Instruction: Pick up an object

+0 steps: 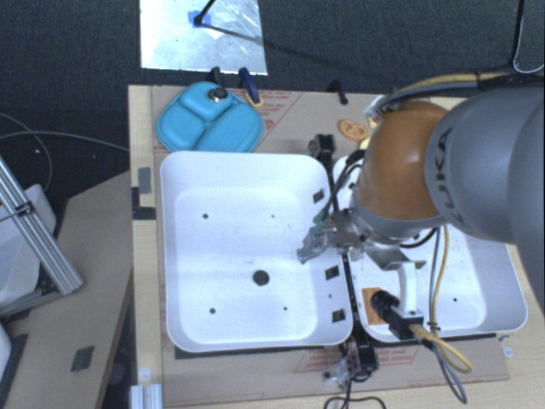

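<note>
1. The only loose thing I could make out in the left bin point(196, 313) was a small dark disc point(261, 277) — judged light, stiff, flat and low, so best pinched across its edges.
2. It lay apart from the gripper point(312, 247), at about eight o'clock from it.
3. The gripper hung over the left bin's right edge; whether spread or pressed together, I could not tell.

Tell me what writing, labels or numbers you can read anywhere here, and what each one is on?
"KUKA": dark letters running down the grey arm, partly cut off by the orange band.
Faint reddish print on the cardboard bench beside the blue tray: too blurred to read.
</note>
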Motion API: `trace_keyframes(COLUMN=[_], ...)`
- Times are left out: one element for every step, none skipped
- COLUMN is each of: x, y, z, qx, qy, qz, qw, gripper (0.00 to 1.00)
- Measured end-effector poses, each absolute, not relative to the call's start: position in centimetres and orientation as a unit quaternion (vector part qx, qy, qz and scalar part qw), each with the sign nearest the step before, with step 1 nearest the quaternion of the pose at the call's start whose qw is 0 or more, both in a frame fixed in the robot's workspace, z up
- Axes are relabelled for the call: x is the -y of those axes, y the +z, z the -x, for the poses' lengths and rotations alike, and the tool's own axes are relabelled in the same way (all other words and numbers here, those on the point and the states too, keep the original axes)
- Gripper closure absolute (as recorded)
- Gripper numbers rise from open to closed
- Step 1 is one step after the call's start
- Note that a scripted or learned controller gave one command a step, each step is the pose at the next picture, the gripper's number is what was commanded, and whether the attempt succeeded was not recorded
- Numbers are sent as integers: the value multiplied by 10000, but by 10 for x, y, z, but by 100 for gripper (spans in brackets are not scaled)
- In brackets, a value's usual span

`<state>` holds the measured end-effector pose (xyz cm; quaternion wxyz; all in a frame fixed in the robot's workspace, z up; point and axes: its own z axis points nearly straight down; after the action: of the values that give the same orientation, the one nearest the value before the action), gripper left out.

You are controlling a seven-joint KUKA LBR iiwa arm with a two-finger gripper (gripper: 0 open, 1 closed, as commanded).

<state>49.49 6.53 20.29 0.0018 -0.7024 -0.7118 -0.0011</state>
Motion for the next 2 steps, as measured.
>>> trace_keyframes(x=[-136, -114], y=[193, 83], z=[-545, -482], qx=[7099, 7065], qy=[-21, 46], qz=[7043, 7077], qw=[6, 39], gripper=[0, 0])
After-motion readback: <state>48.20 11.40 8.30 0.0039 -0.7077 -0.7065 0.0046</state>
